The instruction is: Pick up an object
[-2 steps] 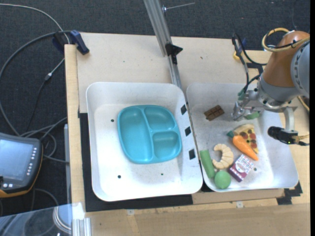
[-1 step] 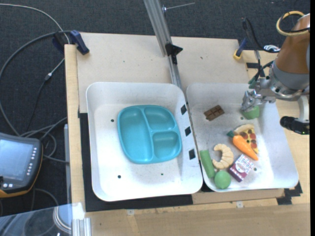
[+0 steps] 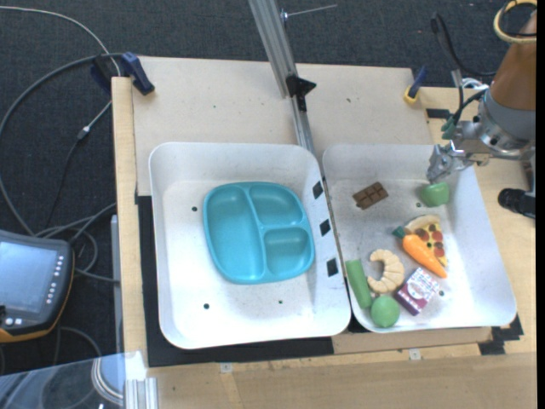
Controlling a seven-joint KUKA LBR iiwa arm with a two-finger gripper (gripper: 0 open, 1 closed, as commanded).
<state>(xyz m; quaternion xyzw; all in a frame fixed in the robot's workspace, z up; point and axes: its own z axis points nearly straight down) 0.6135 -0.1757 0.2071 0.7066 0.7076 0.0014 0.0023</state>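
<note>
Lying near the right bin's far wall: small green rounded object (image 3: 434,194), just beside the gripper (image 3: 439,165).

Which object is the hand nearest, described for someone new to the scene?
Look in the right bin, at its far edge, just below the hand. There lies a small green fruit. It sits alone, apart from the clustered toys, with the brown chocolate to its left.

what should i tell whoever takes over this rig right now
Gripper: over the right bin's far side, just above a green ball; no grasp visible.
Right bin also holds a chocolate piece, carrot on a pizza slice, croissant, purple packet, cucumber and a second green piece.
Left bin: teal tray.
Done: nothing lifted.
Left: grasp and lift an object.
</note>
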